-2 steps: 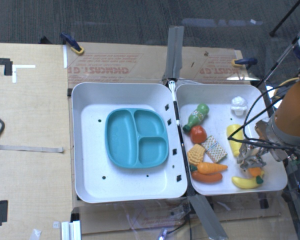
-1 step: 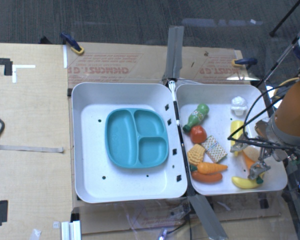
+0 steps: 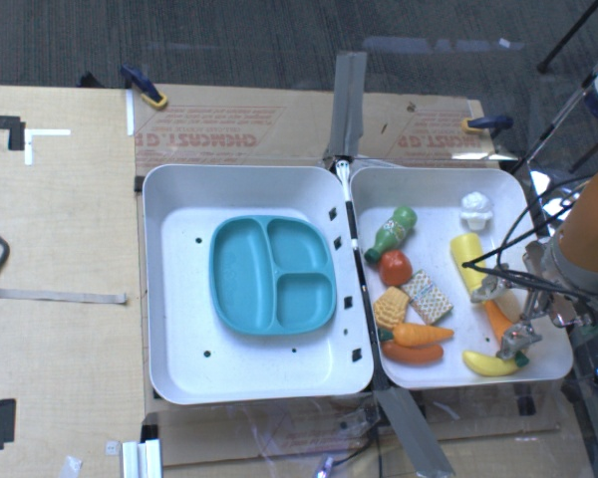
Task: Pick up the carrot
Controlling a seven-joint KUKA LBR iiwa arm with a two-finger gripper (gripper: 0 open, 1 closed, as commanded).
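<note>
My tool (image 3: 508, 317) hangs low in the right bin (image 3: 434, 189), prongs spread, nothing between them. The carrot (image 3: 422, 335) lies well to its left, resting on a red pepper (image 3: 413, 354), touching the waffle (image 3: 390, 310). Looks like light, stiff, slick plastic, so I'd pinch across the fat middle.

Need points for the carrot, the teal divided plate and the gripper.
carrot (image 3: 422, 334): camera view, middle of its orange body, right bin.
teal divided plate (image 3: 241, 272): camera view, floor of its large left compartment, left bin.
gripper (image 3: 505, 315): camera view, midway between its fingertips.
</note>
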